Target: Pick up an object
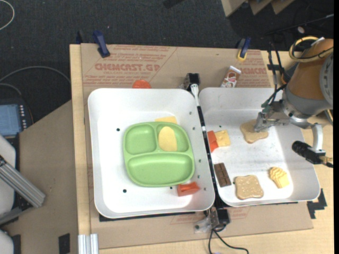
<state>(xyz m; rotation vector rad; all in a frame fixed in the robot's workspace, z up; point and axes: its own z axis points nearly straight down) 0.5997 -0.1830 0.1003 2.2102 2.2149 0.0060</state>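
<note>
My gripper [262,121] reaches into the right bin [296,157] from the right and hangs low over the top edge of a tan, cookie-like piece [253,135]. The tip touches or nearly touches that piece. Also in this bin are an orange and yellow block [218,139] by the left wall, a brown bar [222,174], a slice of toast [248,187] and a yellow ridged item [279,177] near the front.
The left bin [106,142] holds a green divided plate [158,154] with a yellow piece [167,138] in one compartment, a yellow slice [166,119] behind it and an orange piece [188,188] in front. A small carton [231,77] lies behind the bins.
</note>
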